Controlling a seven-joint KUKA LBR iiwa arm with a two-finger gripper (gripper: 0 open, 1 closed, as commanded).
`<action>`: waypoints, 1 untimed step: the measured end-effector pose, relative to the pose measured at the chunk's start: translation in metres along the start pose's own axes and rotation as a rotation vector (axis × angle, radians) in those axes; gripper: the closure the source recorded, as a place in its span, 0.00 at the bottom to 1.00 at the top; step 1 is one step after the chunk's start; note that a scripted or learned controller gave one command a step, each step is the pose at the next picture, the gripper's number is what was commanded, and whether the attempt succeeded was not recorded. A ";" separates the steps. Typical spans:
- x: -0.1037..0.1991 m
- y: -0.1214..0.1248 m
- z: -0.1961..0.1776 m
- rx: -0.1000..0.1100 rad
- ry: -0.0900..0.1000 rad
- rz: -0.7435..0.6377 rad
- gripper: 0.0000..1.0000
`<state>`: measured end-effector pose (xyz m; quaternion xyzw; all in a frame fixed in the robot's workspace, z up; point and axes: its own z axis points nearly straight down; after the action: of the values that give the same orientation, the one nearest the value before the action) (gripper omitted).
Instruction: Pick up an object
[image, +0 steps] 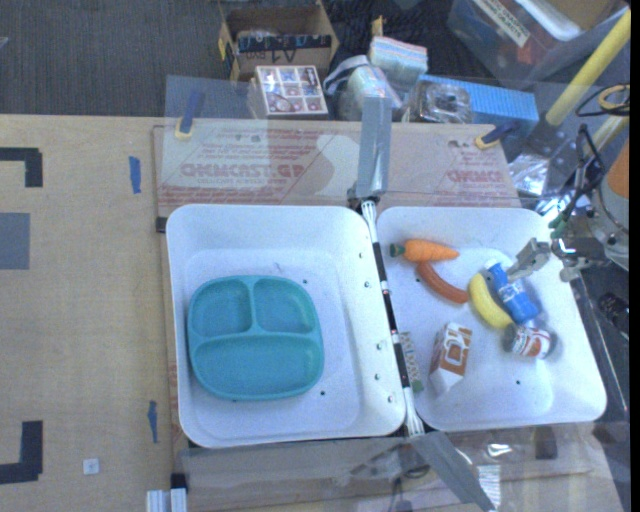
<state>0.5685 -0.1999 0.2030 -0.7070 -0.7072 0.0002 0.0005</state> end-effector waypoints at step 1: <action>0.000 0.038 0.116 -0.007 -0.002 -0.025 0.00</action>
<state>0.6066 -0.1997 0.0870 -0.6982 -0.7159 -0.0014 -0.0027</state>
